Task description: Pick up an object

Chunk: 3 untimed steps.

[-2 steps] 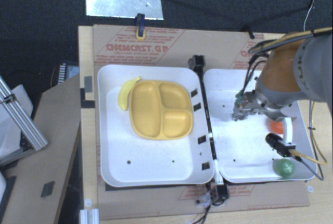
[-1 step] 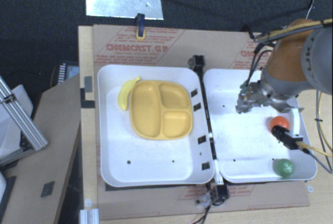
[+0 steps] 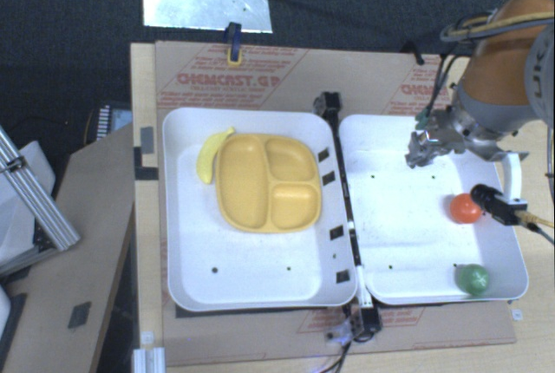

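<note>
A: The gripper [image 3: 422,147] hangs over the far part of the right bin [image 3: 381,276], and whether it is clenched or released cannot be told from this slant. Nothing is seen in its grasp.

B: So where's a target?

A: Nearest is the orange ball [image 3: 464,208], near the bin's right wall, touching a black part [image 3: 497,204] of the arm's gear. The green ball [image 3: 473,278] sits apart in the near right corner.

B: Which way do they point?

A: Neither does, really. Both look round, so no long axis to line up with; any approach angle should serve.

B: Best play?

A: Likely centre straight above the orange one, descend plumb, and mind that wall crowding one side.

B: And the left bin [image 3: 186,276]?

A: A yellow divided plate [image 3: 264,182] there, with a banana [image 3: 209,156] tucked at its left edge, its long axis running toward the far right.
</note>
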### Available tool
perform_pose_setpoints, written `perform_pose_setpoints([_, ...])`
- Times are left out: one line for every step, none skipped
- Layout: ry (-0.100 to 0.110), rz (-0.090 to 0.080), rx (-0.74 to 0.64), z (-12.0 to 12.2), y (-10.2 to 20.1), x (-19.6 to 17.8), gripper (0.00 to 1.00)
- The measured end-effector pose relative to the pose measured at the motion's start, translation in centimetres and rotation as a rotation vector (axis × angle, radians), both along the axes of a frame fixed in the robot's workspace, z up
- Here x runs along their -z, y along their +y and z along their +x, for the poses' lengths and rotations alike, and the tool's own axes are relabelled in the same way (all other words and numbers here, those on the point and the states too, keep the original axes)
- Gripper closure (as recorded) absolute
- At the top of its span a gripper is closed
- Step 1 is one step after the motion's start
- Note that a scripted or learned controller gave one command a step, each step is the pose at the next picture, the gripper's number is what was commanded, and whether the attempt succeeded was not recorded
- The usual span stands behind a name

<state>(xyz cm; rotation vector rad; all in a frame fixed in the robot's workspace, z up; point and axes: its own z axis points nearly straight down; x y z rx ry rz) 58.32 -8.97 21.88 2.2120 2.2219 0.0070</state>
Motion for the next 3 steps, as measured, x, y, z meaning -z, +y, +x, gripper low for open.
perform_pose_setpoints([0.001, 0.000, 0.001, 0.1, -1.1, -5.6, 1.00])
perform_pose_setpoints([0.006, 0.002, -0.004, -0.2, 3.7, -5.6, 1.00])
perform_pose_setpoints([0.008, 0.003, -0.005, 0.2, 8.5, -3.7, 1.00])
